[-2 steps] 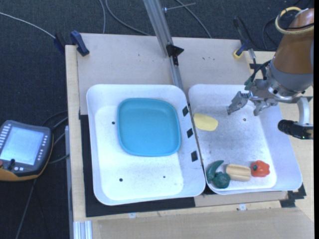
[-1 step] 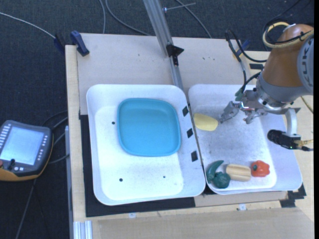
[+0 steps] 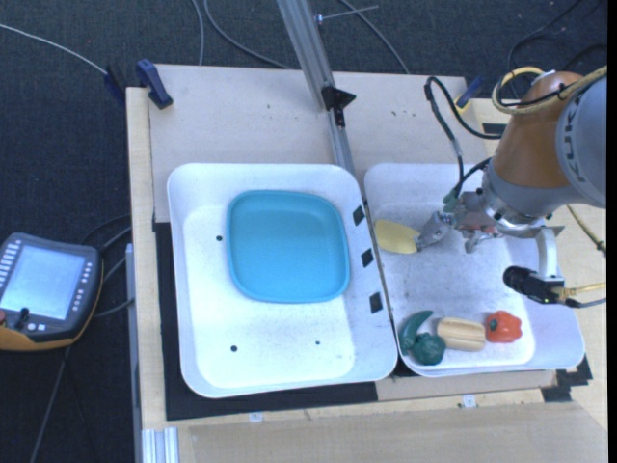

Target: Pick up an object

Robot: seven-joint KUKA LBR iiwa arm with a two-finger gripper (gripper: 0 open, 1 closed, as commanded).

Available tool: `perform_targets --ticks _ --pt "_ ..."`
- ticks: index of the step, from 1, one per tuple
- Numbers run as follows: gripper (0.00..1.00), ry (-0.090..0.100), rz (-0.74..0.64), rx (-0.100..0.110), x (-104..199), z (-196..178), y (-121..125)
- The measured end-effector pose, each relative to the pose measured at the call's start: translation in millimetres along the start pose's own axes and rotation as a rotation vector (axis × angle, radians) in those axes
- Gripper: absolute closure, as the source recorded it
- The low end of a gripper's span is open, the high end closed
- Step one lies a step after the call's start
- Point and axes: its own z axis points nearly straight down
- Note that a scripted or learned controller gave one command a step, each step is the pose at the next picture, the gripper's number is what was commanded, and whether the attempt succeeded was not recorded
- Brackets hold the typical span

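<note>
My gripper [image 3: 447, 240] hovers over the upper middle of the right bin [image 3: 453, 283], fingers spread open with nothing between them. A pale yellow, banana-like piece [image 3: 394, 236] lies just left of the left fingertip, against the bin's left wall; I cannot tell whether they touch. Along the bin's front edge lie a green pepper [image 3: 421, 339], a tan bread roll [image 3: 461, 334] and a red tomato-like piece [image 3: 502, 327], all well below the gripper.
The left bin [image 3: 198, 287] holds a blue square plate [image 3: 289, 246]. A metal pole [image 3: 313, 51] slants down to the gap between the bins. Cables and the arm's grey body [image 3: 545, 162] crowd the right bin's far right side.
</note>
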Motion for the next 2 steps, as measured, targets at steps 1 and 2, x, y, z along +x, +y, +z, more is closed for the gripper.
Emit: perform_targets --ticks 1,2 --pt "1.0 0.0 0.0 -0.005 0 -13 1" --pt "1.0 -0.001 0.0 -0.007 -5 -57 -1"
